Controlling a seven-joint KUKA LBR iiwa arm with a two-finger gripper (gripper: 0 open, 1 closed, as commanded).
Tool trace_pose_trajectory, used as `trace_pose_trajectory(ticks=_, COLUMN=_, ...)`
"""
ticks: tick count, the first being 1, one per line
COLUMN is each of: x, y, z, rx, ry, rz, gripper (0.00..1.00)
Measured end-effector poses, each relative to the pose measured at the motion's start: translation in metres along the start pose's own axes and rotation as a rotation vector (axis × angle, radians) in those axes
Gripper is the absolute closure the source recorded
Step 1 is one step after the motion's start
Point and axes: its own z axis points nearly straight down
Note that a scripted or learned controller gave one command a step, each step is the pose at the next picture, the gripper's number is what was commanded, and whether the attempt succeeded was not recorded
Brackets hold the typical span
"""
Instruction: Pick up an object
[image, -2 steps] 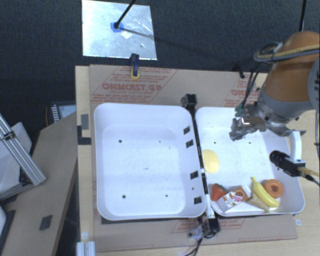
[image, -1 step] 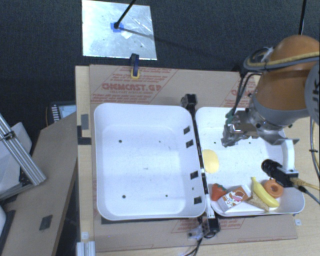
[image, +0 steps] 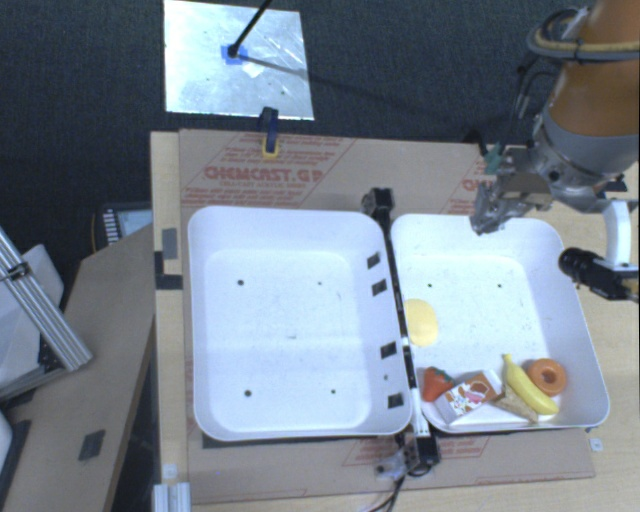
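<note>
The claw (image: 490, 222) is hanging over the back edge of the right bin (image: 470, 280), and I cannot tell if it is open or closed. Nothing is showing in it. The toys are sitting at the front of that bin: a yellow banana (image: 527, 385), an orange ring (image: 546, 376), a small white packet (image: 468, 396), a red piece (image: 435, 383) and a pale yellow disc (image: 421, 322).

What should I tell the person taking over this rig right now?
Gripper: above the far rim of the right bin, nothing visibly held.
Things: yellow disc by the divider; red piece, small printed box, banana and orange ring clustered at the right bin's near edge. Left bin alongside.
Done: nothing picked.
Left: descend, grasp one object, lift.
</note>
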Motion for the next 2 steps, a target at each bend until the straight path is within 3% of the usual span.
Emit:
trace_pose_trajectory(ticks=1, x=0.028, y=-0.006, z=0.005, rx=0.010, ry=0.002, rz=-0.001, gripper=1.00)
trace_pose_trajectory(ticks=2, x=0.073, y=-0.033, z=-0.017, rx=0.008, ry=0.004, rz=-0.004, gripper=1.00)
